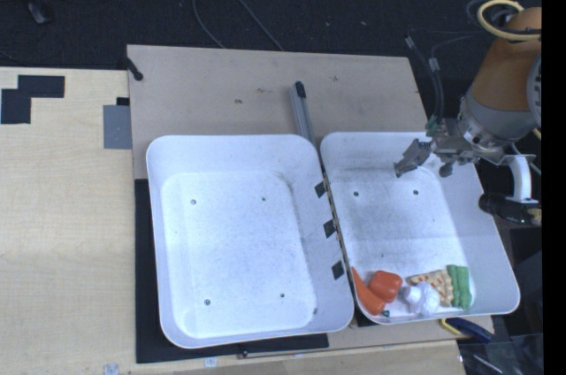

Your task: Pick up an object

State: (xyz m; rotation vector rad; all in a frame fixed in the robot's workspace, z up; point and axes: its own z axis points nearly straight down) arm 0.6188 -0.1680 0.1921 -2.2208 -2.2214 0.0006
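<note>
A small heap of objects lies in the near corner of the right bin: an orange-red piece beside an orange strip, a whitish lump, a pale speckled item and a green one. Their exact kinds are hard to make out. The gripper hangs over the bin's far edge, well apart from them, fingers spread with nothing between. The left bin adjoins, on a tan board above dark, cabled floor.

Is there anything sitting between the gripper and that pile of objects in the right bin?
Nothing visible does. The gripper hangs over the far end of the right bin, while the pile of objects lies along its near edge, with bare bin floor between.
</note>
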